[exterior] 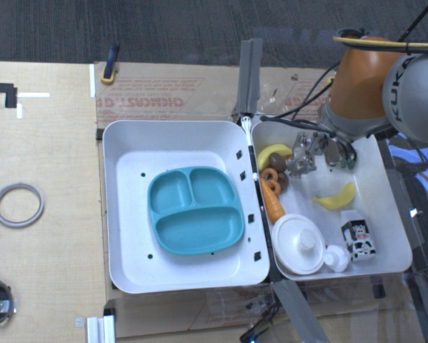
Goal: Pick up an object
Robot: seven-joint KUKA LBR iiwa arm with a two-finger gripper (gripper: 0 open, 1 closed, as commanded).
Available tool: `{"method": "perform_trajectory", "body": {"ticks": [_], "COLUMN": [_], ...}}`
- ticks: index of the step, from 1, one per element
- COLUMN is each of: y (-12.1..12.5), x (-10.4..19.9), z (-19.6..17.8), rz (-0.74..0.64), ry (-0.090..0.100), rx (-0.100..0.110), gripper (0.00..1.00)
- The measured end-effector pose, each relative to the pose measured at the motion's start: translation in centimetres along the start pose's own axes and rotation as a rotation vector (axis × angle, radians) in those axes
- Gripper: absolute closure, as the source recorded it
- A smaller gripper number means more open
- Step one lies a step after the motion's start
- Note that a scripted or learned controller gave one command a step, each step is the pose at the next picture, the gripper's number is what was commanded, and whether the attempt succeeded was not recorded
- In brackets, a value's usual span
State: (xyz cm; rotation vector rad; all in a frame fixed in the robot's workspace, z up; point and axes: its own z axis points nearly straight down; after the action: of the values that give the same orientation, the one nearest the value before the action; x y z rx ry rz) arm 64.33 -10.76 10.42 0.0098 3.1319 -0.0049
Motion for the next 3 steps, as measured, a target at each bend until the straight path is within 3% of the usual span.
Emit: {"method": "perform_trajectory", "body": {"ticks": [1, 2, 3], "y": [-0.9, 2.8, 0.6], "x": [-1.0, -1.0, 1.4], "z": [1.1, -9.0, 1.1], "rz": [0.364, 0.488, 0.167], "ry": [0.005, 0.004, 0.006], "rx": [-0.001, -0.001, -0.002], "gripper": [1.00, 1.00, 1.00]}}
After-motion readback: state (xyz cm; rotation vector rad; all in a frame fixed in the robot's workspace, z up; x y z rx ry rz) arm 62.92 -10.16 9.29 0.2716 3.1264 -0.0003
